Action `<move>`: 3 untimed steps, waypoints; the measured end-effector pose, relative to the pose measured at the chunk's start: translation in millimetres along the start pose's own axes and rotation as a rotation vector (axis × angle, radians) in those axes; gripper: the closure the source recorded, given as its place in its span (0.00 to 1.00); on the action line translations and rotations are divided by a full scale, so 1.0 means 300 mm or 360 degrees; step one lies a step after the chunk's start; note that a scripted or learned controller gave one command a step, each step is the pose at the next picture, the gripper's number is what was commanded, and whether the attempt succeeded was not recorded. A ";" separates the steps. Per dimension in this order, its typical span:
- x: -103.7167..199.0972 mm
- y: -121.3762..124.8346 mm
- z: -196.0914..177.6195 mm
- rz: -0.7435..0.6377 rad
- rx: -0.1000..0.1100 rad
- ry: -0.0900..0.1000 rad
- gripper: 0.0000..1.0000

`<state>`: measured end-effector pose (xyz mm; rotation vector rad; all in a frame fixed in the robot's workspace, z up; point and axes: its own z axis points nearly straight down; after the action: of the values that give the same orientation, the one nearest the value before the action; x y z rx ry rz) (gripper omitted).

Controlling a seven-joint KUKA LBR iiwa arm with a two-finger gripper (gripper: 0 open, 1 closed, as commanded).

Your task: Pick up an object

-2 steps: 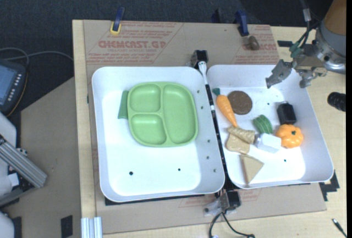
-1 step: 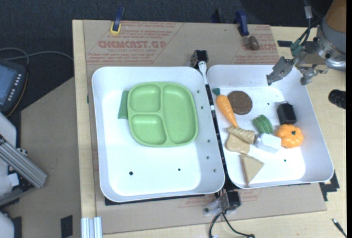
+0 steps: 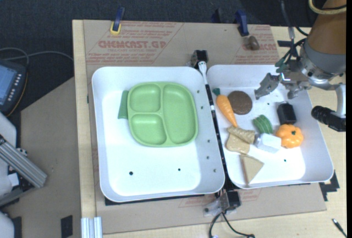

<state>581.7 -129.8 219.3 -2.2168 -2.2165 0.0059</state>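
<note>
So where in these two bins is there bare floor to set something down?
Left bin: a broad bare strip in front of the green plate, plus a narrower one along its left wall. Right bin: crowded mid-floor around the carrot, brown disc and pumpkin; the small front right corner is bare.

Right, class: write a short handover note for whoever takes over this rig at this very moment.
Gripper: hovering over the upper part of the right bin, nothing seen in it.
Right bin holds: carrot, brown round disc, green vegetable, black block, orange pumpkin, tan bread pieces, a white piece and a tan wedge.
Left bin: green divided plate.
Done: nothing picked up yet.
Left: descend on one object, grasp it, lift it.
</note>
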 end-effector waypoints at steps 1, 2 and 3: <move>0.023 0.003 0.208 -0.0001 0.0001 0.0000 0.00; 0.020 -0.001 0.421 0.0000 -0.0001 0.0000 0.00; 0.021 -0.001 0.450 0.0000 -0.0006 -0.0002 0.00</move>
<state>580.3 -123.3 84.2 -2.2195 -2.2187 0.0029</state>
